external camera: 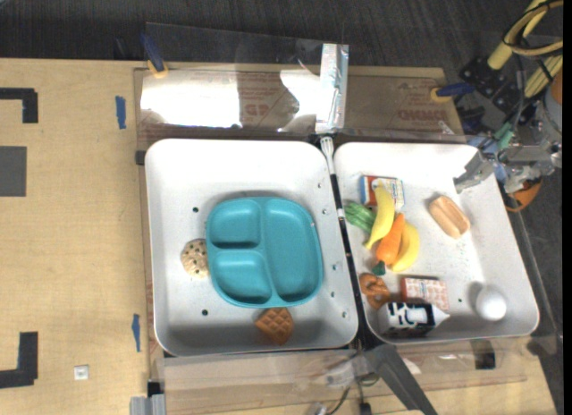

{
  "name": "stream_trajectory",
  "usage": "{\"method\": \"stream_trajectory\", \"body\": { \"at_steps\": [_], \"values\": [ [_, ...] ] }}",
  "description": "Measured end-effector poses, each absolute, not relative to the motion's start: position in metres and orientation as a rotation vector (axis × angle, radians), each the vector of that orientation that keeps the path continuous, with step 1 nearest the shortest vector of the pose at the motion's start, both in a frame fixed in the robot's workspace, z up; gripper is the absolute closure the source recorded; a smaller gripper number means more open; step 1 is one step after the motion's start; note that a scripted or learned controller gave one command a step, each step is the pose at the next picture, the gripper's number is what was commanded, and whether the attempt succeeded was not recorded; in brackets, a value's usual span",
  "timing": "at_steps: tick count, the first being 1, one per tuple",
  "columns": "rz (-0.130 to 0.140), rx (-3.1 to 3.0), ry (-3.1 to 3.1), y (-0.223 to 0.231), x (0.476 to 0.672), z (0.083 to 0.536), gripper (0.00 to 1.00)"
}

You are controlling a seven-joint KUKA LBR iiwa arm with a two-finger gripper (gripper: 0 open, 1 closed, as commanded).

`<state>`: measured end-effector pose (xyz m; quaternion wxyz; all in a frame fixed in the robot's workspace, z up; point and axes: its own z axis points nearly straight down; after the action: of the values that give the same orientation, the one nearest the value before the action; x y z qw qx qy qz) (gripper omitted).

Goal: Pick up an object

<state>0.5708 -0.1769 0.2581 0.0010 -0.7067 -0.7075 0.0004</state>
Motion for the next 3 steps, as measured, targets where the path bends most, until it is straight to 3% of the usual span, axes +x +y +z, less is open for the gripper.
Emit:
{"method": "stream_trajectory", "body": {
  "at_steps": [1, 2, 3],
  "values": [
    [0.01, -2.245, -2.183, -0.113, 0.477, 0.147, 0.0],
    [-0.001, -2.467, -1.948, -0.127, 0.48, 0.173, 0.0],
    [-0.009, -2.343, -2.103, -0.094, 0.558, 0.088, 0.0]
  ]
}}
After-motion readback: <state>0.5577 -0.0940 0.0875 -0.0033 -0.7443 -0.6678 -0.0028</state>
